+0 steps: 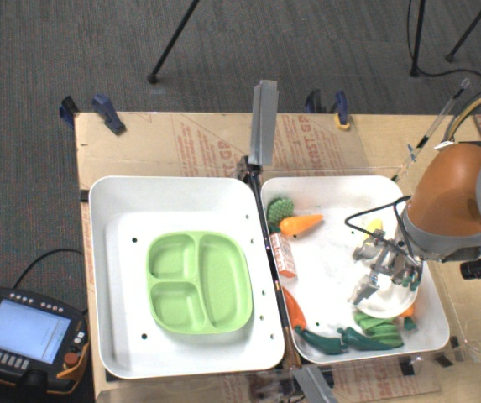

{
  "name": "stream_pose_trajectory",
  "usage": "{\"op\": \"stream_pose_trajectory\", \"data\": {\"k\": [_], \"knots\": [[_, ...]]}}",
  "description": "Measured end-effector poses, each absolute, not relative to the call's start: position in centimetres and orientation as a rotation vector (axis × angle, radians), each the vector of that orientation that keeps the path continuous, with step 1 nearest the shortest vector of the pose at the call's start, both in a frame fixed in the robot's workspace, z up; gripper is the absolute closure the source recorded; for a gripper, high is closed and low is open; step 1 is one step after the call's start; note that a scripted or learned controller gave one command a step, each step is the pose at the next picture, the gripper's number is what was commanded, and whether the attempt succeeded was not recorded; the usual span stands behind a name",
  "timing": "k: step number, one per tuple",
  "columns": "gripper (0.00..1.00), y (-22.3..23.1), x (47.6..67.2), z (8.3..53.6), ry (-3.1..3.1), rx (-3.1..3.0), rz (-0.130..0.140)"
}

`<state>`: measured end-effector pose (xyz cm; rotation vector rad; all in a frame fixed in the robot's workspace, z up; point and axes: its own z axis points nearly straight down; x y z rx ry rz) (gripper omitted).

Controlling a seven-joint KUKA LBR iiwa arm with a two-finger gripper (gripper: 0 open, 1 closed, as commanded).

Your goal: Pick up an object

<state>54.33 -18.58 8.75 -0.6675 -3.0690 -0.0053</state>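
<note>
From the camera view above the surface, the left bin holds a green divided plate. The right bin holds a toy carrot with a green top near its upper left, a small orange packet along its left wall, and green bean pods by its lower edge. The gripper hangs low over a white dish at the bin's right; whether it is spread or pinching cannot be told.
</note>
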Motion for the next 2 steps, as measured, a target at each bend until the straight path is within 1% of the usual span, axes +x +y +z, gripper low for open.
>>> {"op": "stream_pose_trajectory", "data": {"k": [1, 2], "knots": [[0.00, -19.4, 61.4, 8.8, -3.045, -0.785, -0.002], [0.00, -10.0, 62.1, 8.8, -3.106, -0.482, 0.000]]}}
